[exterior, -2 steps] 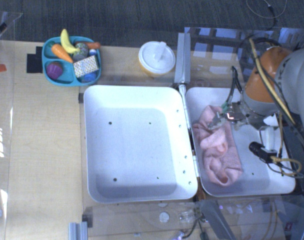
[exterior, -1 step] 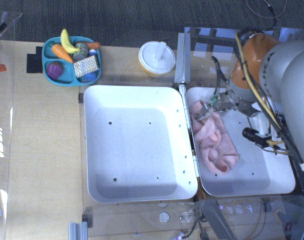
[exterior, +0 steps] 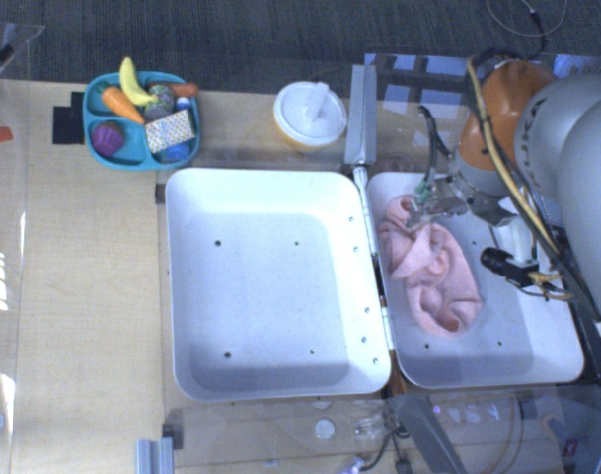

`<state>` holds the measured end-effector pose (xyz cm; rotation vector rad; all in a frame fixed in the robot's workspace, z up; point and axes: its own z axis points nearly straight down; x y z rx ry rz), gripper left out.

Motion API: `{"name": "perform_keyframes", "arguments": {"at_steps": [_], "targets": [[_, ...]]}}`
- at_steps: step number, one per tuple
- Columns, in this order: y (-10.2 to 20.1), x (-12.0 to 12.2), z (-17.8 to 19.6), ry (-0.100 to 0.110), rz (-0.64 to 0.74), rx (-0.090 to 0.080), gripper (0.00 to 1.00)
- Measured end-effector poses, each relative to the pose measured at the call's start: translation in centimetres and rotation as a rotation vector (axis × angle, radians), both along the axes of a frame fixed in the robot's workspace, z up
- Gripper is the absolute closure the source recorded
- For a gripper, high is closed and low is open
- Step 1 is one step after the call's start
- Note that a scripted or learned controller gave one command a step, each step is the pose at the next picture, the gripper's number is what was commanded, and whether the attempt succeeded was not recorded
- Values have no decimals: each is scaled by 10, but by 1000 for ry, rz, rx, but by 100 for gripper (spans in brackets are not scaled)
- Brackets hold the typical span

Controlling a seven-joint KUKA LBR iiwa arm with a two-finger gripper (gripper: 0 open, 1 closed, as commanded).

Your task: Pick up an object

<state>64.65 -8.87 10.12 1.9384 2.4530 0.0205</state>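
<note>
A crumpled pink cloth [exterior: 433,275] lies in the right white bin [exterior: 547,358], running from the bin's upper left toward its middle. My gripper [exterior: 428,203] comes in from the right and sits low at the cloth's upper end, touching or just above its top fold. The grey arm with the orange band [exterior: 502,117] rises behind it and hides the bin's back right corner.
The left white bin [exterior: 270,363] lies beside the right one, a metal divider [exterior: 359,117] behind their join. A blue tray of toy food [exterior: 142,118] and a white bowl [exterior: 310,115] stand behind the bins. Black and yellow cables [exterior: 517,265] hang over the right bin.
</note>
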Motion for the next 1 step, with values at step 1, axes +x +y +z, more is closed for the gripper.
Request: {"name": "perform_keyframes", "arguments": {"at_steps": [1], "targets": [[16,24,102,19,-237,1,100]]}}
